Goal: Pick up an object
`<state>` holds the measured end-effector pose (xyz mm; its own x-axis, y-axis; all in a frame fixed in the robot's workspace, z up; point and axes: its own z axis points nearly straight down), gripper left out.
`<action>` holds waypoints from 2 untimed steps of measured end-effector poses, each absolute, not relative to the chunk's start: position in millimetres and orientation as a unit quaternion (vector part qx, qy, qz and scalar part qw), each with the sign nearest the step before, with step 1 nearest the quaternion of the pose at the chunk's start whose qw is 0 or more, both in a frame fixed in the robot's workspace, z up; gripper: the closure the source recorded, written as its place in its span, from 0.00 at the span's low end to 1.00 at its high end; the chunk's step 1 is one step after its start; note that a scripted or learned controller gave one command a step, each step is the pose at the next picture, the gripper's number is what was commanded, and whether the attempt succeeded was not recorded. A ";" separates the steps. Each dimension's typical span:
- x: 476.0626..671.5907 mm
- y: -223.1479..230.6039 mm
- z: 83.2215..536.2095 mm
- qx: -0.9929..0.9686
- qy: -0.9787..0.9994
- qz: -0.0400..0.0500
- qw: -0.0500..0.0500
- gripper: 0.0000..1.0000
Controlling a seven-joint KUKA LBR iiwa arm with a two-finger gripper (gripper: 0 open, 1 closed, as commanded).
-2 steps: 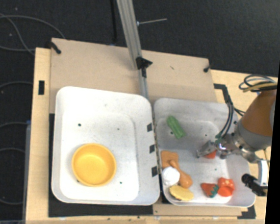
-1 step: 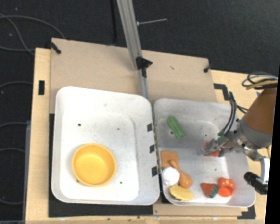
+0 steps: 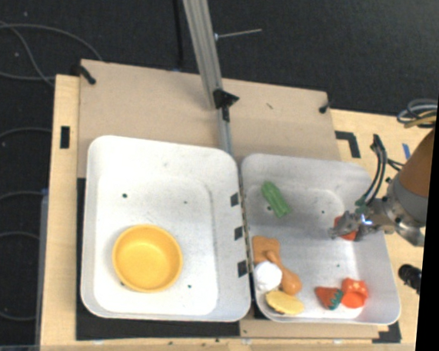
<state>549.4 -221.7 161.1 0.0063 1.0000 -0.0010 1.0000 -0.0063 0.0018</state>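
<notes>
right bin (image 3: 312, 176) centre floor open | green piece (image 3: 275, 199) upper left | toy pile (image 3: 275, 276) lower left | red piece (image 3: 345, 295) lower right

Arm (image 3: 412, 182) cut off by frame edge at 3 o'clock. Gripper (image 3: 347, 228) tip too small and blurry, finger state unreadable. White ball (image 3: 267, 275) hides part of orange toy (image 3: 273, 262). Metal pole (image 3: 205, 46) clipped at 12 o'clock.

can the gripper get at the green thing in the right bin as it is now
Probably yes. The green thing lies alone on bare floor in the right bin, nothing touching or covering it. The gripper hovers over the same bin, to the camera view's right, with open floor between them.
</notes>
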 end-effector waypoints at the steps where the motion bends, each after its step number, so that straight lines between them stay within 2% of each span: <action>1: 550.1 -223.1 202.7 0.706 0.708 0.000 0.001 1.00; 2: 555.1 -174.2 198.4 0.705 0.709 0.000 0.000 1.00</action>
<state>555.1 -174.2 198.4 -0.0063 1.0000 0.0001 1.0000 0.0063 0.0012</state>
